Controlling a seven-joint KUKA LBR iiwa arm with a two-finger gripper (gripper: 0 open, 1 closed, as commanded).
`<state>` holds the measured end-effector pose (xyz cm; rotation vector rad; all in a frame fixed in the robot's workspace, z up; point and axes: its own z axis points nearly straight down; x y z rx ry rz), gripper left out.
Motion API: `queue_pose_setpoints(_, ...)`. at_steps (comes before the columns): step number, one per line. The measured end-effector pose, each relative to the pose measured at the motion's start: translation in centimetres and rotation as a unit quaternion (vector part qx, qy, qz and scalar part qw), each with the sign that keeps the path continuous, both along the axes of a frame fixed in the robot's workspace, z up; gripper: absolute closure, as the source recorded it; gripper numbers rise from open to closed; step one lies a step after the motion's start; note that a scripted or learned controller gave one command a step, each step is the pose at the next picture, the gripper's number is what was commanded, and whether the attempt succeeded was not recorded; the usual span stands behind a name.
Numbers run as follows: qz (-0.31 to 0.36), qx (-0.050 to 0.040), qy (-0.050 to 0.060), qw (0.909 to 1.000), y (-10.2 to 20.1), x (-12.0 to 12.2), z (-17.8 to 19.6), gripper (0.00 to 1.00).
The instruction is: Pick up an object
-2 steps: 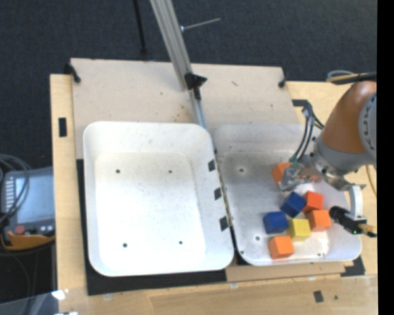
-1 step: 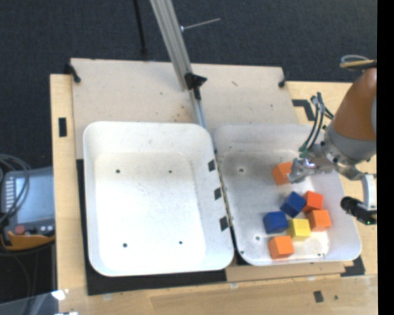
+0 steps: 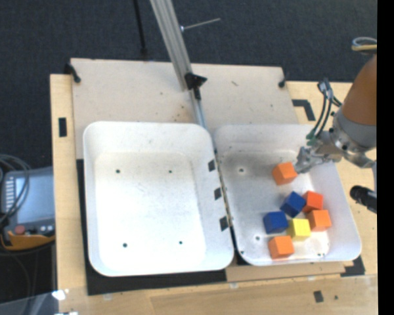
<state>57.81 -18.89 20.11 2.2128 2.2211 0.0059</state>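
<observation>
You have seven small blocks in the right bin point(image 3: 249, 143). One orange block point(image 3: 284, 172) lies apart from the others, toward the bin's middle. The rest cluster nearer the front right corner: two blue blocks point(image 3: 293, 204) point(image 3: 274, 222), a red block point(image 3: 313, 200), an orange block point(image 3: 320, 219), a yellow block point(image 3: 300, 228) and another orange block point(image 3: 281, 246) nearest the front rim.

Grey arm point(image 3: 354, 120) from the right, tool point(image 3: 304, 161) angled down-left.

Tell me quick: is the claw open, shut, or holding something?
Claw: cannot be told from this view; it sits beside the lone orange block in the right bin, with no block visibly held.
</observation>
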Motion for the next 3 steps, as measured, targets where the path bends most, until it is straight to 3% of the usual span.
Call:
queue_pose_setpoints(1,0.000,0.0000,0.000,1.0000,-0.1,0.2,4.0,1.00)
queue_pose_setpoints(3,0.001,0.0009,0.003,1.0000,8.2,1.9,4.2,1.00)
